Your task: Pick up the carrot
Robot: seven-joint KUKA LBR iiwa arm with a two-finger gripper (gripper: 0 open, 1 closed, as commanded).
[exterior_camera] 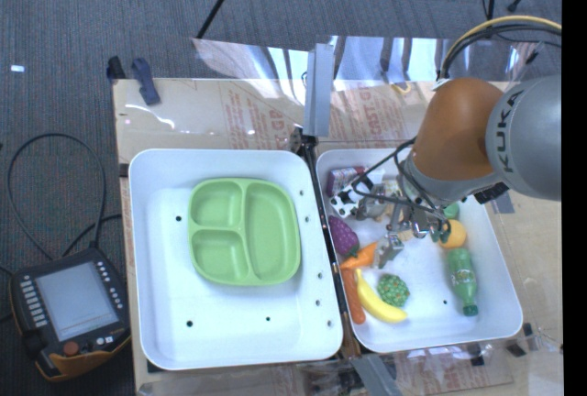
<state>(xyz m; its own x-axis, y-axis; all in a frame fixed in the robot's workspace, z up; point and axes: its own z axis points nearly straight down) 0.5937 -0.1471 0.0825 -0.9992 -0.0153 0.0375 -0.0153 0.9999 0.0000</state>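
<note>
End effector (393, 247) is hovering in the right bin (500, 293), grip state unclear, with the carrot (353, 293) lying just down-left of it, long axis running along the bin's left wall.

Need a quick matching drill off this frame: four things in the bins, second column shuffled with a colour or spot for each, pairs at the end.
Things:
1. divided plate
2. bottle
3. banana
4. carrot

Descriptions:
A. yellow, curved, near the front of the right bin
B. orange, along the right bin's left wall
C. light green, three compartments, in the left bin
D. green with a label, by the right bin's right side

Pairs: 1-C, 2-D, 3-A, 4-B
</note>
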